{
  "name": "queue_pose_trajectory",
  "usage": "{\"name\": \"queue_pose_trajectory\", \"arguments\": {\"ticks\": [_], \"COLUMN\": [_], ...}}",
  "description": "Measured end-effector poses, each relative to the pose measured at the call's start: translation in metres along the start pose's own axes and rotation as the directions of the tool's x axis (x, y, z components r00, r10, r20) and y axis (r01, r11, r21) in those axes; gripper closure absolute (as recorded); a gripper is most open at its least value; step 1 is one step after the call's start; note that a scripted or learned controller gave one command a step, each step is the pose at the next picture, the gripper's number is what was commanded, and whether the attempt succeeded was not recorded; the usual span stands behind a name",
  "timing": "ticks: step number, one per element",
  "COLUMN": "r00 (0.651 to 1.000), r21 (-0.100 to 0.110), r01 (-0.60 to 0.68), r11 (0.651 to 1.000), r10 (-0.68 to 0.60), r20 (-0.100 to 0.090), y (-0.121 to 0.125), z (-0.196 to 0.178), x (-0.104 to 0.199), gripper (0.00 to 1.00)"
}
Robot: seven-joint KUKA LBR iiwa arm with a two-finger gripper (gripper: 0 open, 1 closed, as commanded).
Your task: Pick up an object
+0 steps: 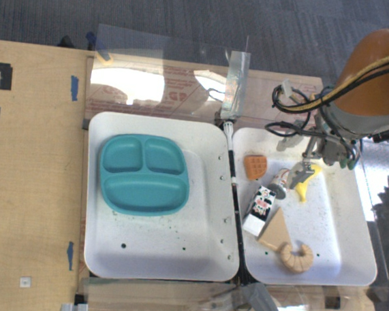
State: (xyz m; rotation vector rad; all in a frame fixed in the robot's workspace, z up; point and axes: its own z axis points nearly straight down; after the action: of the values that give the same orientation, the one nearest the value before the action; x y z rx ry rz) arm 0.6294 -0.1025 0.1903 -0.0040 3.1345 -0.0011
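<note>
The counter (22, 169) is bare wood-coloured board with black corner marks and bits of blue tape along its left part; beyond its far edge lies dark grey carpet. A clear sheet (161, 80) lies at the far side of the bins, over a brown board with faint reddish printing, too small to read.

Two white bins sit side by side, edges touching. The left bin (158, 250) holds a teal tray (145, 174) with three compartments, lying flat in its far-left part; dark specks dot the bin floor near it. The right bin (337, 240) holds the small things.

The arm (373, 73), grey with an orange band, reaches in from the far right, with black and yellow cables looping around it. Its hand (308, 170) hangs over the far part of the right bin, just above a yellow piece (303, 188); whether it is released or clenched I cannot tell.

A tan wedge (276, 228) lies mid-bin, a white box (260, 209) with a black and red label, unreadable, along its left edge. A tan ring (295, 257) lies nearer. An orange block (255, 166) sits far left.
</note>
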Motion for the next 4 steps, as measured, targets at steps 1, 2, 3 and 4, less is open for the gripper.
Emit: {"name": "queue_pose_trajectory", "arguments": {"ticks": [1,2,3,4], "r00": [0.998,0.998,0.972,0.728], "r21": [0.002,0.004,-0.003,0.002], "r01": [0.067,0.068,-0.236,-0.685], "r11": [0.998,0.998,0.972,0.728], "r10": [-0.067,-0.068,0.236,0.685], "r20": [0.009,0.011,0.005,-0.005], "y": [0.004,0.005,0.05,0.092], "z": [0.083,0.074,0.001,0.004], "x": [0.024,0.024,0.001,0.026], "gripper": [0.0,1.0,1.0,1.0]}}
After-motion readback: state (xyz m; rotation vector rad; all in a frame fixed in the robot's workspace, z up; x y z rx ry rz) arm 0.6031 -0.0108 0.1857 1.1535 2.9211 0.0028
